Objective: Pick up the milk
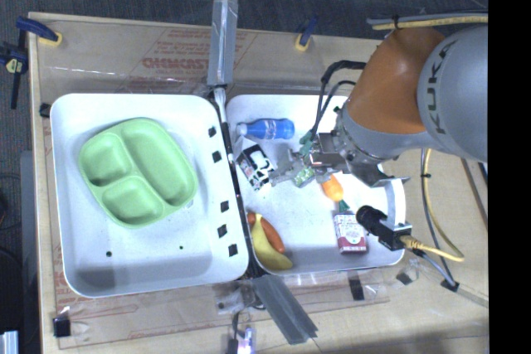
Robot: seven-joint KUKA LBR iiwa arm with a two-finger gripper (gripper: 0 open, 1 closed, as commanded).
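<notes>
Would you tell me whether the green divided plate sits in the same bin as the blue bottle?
No, the green divided plate lies in the left bin, while the blue bottle lies in the right bin.

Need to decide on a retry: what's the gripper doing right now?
Gripper: over the right bin, beside the milk carton; open or shut cannot be told.

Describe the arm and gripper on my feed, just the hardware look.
Grey KUKA arm with dark lettering and a broad orange band above the wrist. Black cables loop beside the band. The gripper is small, metallic, with green parts.
</notes>
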